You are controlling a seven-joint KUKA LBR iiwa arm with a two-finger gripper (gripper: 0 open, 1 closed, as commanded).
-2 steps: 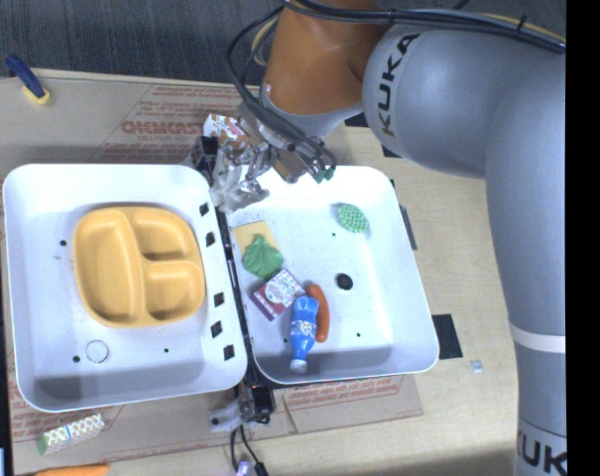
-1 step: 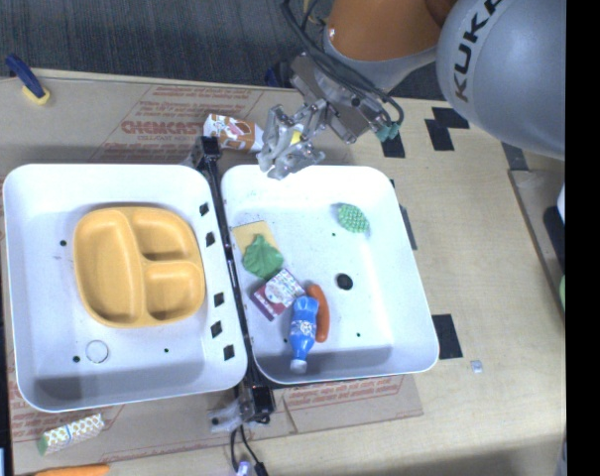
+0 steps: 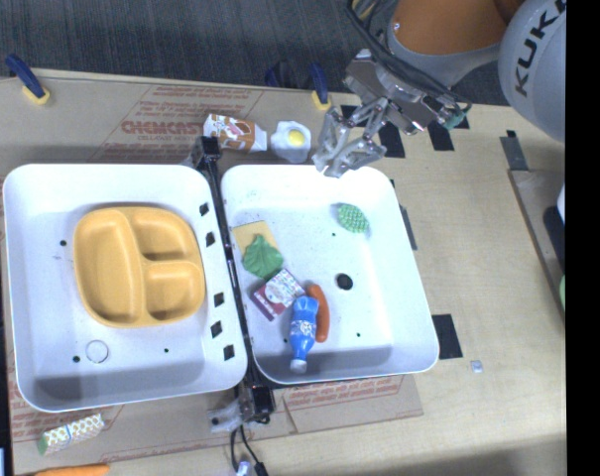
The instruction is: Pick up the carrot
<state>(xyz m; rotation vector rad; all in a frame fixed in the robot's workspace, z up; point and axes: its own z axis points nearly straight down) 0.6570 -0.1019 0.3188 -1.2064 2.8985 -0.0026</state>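
Hovering over the right bin's [image 3: 404, 266] far rim, claw [image 3: 341, 157] looks part-open w/ nothing in it; carrot [image 3: 321, 311] lies untouched near front, touching the bottle [image 3: 301, 331], so pick not started.

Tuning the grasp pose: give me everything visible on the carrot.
The small orange carrot, smooth and plastic-looking, lies flat in the right white bin, near its front. It is a short rounded stick, its long axis running roughly front to back. Its left side lies against the blue bottle, which covers part of it. The tool hovers over the bin's far rim, well away.
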